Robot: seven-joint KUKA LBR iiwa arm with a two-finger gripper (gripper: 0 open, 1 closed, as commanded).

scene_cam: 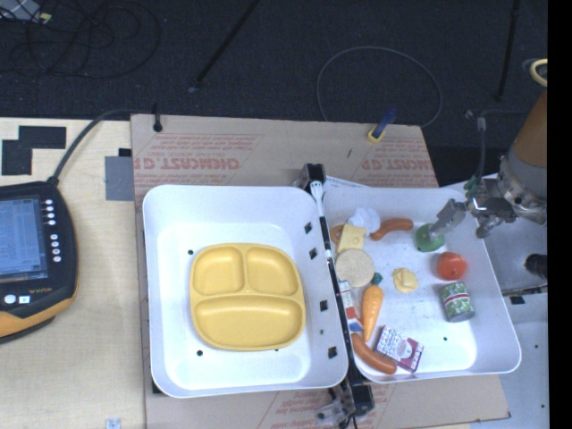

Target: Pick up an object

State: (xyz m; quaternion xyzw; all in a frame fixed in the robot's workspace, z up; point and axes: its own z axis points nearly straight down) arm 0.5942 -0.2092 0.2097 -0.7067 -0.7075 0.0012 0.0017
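We see claw (465, 211) at right edge of frame, above upper right part of right bin (500, 347). Fingers spread open, nothing between them. Left finger tip just beside green round piece (430, 237); touching or not, we cannot tell.

Carrot (372, 313) lies in left part of right bin, long axis almost vertical in frame, thin end pointing down, green top up. Sausage (391, 229) above it, long axis near horizontal. Red tomato (452, 264) and green can (457, 300) at right.

Left bin (165, 239) holds yellow divided plate (248, 296).

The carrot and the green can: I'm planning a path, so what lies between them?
In the camera view, a small pale yellow piece lies between the carrot and the green can.
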